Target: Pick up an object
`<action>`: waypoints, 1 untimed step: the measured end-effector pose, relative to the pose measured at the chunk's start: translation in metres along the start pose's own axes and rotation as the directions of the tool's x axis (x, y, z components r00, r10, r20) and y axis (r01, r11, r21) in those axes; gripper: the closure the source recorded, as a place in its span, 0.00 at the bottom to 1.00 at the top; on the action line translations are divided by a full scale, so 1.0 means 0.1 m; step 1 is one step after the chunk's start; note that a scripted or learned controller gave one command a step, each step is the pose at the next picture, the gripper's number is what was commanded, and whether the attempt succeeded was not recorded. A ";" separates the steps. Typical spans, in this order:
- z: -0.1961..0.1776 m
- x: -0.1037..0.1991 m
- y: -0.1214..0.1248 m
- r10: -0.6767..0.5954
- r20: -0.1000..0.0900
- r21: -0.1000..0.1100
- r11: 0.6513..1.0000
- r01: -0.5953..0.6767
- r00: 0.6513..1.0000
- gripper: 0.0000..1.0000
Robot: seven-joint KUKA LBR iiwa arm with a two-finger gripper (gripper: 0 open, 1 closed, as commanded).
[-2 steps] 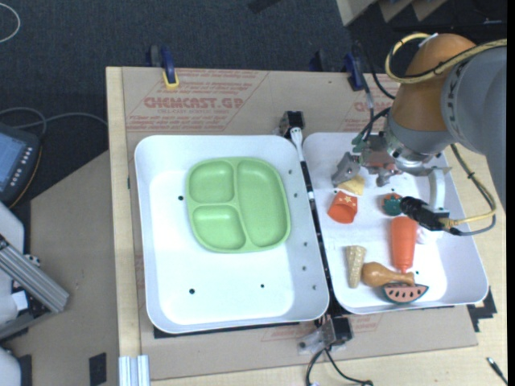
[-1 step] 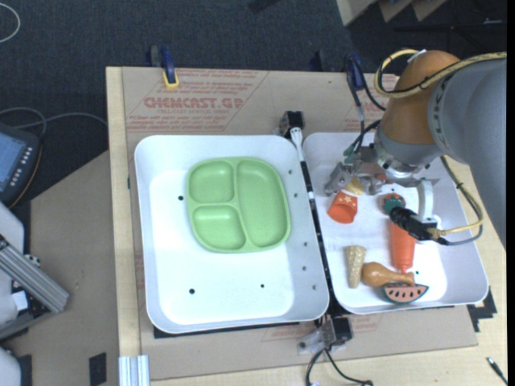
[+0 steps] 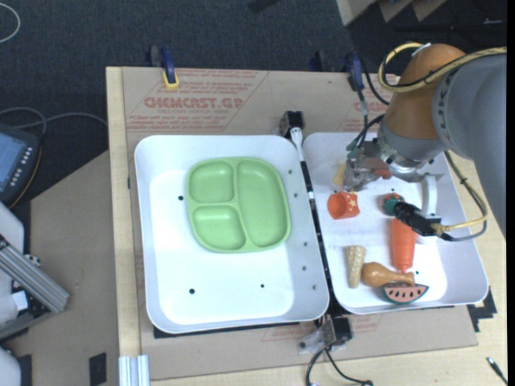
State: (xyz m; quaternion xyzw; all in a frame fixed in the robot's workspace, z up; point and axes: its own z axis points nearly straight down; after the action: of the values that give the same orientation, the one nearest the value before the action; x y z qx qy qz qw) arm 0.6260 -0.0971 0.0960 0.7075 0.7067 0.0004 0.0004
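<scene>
gripper [image 3: 360, 172] sat low over the far part of the right bin [image 3: 459, 276], near its left wall, just above the orange cup; open or shut could not be told from this angle. nothing seen held. grey arm [image 3: 475, 95] with orange band came in from the right edge of the bench.

left bin [image 3: 161, 288] carried a green divided plate [image 3: 239, 203] near its middle, toward the far side.

right bin contents: orange carrot [image 3: 402, 245] lay lengthwise toward the right wall, green top pointing far. drumstick [image 3: 385, 275] lay near the front edge, touching the carrot's tip. watermelon slice [image 3: 404, 292] sat at the front edge, just beside the drumstick. ice cream cone [image 3: 355, 264] lay left of the drumstick, near the left wall. orange cup [image 3: 344, 205] lay just beside the gripper, near the left wall, apart from the cone.
</scene>
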 end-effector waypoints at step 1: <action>-0.64 0.01 0.04 -0.002 0.002 -0.007 1.000 0.002 1.000 1.00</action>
State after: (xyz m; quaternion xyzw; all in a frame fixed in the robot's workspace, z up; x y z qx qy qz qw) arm 0.6302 -0.0958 0.1604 0.7068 0.7074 0.0024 0.0036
